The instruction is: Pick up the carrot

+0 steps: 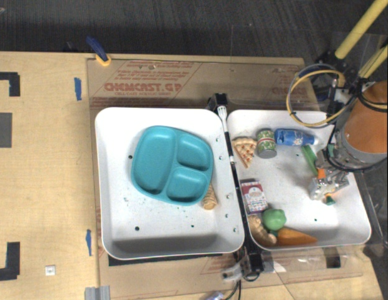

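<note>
A teal tray (172,164) lies in the middle of the left bin (119,224), with a cone (209,197) touching its lower right corner. In the right bin (357,220), a waffle (245,149), a tin (265,142) and a blue bottle (294,137) line the far edge. A red box (253,196) lies by the left wall, and a green ball (274,219) sits near the front left corner.

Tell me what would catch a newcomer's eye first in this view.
The teal divided plate stands out, filling much of the left bin. Next comes the right bin, where the carrot lies at the near edge beside a green ball. The arm's gripper hovers over that bin's right side, apart from the carrot.
</note>
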`<state>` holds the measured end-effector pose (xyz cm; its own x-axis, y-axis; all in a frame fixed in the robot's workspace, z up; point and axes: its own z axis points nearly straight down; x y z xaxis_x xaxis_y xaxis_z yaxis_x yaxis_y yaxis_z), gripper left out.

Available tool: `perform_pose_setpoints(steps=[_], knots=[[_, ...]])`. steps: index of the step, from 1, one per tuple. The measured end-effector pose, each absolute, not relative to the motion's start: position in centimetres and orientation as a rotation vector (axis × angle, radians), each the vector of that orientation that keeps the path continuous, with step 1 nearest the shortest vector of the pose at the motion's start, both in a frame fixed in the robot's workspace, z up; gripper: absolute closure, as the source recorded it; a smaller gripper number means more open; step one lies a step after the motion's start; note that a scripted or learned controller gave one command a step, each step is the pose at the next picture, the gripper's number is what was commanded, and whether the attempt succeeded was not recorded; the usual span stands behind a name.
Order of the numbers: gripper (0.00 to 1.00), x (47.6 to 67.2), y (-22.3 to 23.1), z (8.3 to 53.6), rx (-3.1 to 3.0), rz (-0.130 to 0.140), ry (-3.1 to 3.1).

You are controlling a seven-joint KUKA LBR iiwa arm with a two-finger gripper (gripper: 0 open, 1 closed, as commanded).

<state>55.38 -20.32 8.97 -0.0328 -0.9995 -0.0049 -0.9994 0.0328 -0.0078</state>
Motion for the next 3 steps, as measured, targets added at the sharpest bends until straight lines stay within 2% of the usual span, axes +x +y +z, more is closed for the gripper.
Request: perform_pose_setpoints(steps=[2, 3], knots=[[1.0, 55.8, -19.9, 11.2, -2.155, -0.007, 2.25], [1.0, 58.9, -13.7, 21.3, -2.082, -0.012, 2.333]])
